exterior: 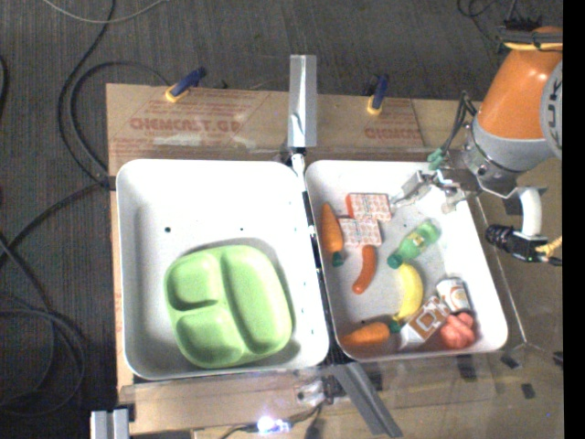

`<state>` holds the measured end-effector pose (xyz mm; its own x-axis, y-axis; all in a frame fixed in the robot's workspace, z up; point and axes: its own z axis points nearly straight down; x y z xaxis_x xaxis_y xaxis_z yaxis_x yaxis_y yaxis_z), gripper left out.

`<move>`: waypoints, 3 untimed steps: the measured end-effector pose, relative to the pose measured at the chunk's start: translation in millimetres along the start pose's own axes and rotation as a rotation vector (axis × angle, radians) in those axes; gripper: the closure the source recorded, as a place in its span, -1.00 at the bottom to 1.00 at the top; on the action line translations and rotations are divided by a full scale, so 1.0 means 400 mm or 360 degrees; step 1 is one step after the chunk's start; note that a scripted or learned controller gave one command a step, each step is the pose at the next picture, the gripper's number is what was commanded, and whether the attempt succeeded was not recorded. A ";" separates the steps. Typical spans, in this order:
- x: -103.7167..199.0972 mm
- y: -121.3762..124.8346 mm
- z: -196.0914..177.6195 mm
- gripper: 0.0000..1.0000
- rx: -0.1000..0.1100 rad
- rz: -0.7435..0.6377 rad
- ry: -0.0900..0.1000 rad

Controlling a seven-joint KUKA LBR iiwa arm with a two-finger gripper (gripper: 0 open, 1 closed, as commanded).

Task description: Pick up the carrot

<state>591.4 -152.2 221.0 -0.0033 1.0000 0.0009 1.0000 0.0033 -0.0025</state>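
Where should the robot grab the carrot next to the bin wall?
Probably the orange middle of the carrot, from straight above. It lies flat and long beside the right bin's left wall, so the pincer fingers should straddle its narrow width, one slipping down the wall side.

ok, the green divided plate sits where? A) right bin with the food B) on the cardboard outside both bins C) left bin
C. The green divided plate lies in the left bin, while the carrot and the other toy food lie in the right bin.
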 end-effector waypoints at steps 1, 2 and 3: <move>0.110 -0.138 0.180 -1.00 0.0005 0.0499 0.0000; 0.149 -0.271 0.130 -1.00 0.0006 0.0660 0.0001; 0.129 -0.267 0.024 -1.00 -0.0001 0.0331 0.0001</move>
<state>484.4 -100.9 211.6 0.2034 0.9791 0.0012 0.9791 -0.2034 -0.0023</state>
